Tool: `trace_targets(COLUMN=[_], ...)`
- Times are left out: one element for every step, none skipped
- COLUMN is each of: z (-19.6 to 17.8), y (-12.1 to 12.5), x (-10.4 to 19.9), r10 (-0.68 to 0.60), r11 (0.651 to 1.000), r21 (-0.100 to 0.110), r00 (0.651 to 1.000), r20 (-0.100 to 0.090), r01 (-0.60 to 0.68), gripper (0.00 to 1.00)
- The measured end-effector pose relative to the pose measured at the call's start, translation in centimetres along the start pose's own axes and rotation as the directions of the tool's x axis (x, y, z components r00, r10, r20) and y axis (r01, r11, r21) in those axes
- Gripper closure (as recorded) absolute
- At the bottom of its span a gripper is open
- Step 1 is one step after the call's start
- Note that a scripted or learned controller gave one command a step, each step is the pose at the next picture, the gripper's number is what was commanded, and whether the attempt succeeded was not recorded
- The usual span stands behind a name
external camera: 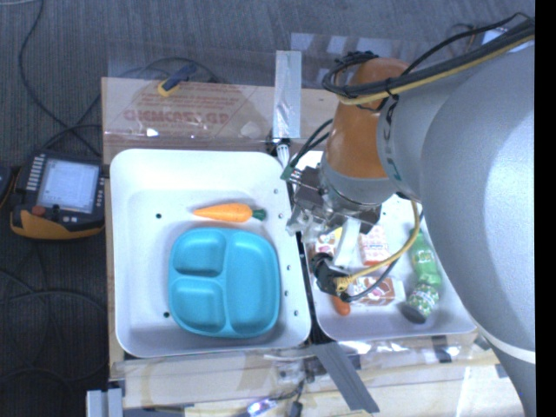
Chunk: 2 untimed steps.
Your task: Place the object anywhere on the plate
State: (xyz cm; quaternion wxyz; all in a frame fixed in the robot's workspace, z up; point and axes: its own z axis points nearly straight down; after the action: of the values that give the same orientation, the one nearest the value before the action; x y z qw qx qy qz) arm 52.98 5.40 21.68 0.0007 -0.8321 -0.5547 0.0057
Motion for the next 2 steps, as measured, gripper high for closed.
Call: trace_targets(z=[3.9,3.9], y=[-5.2,-0.2], x=[0.3,-11.6], r10=[-0.106,0.155], r11=[0.994,0.988], r21=[0.003,0.002], r00=[0.994,0.988], r20=[-0.001,-0.001], r01=[0.106,-0.155], gripper=[1.00,1.00])
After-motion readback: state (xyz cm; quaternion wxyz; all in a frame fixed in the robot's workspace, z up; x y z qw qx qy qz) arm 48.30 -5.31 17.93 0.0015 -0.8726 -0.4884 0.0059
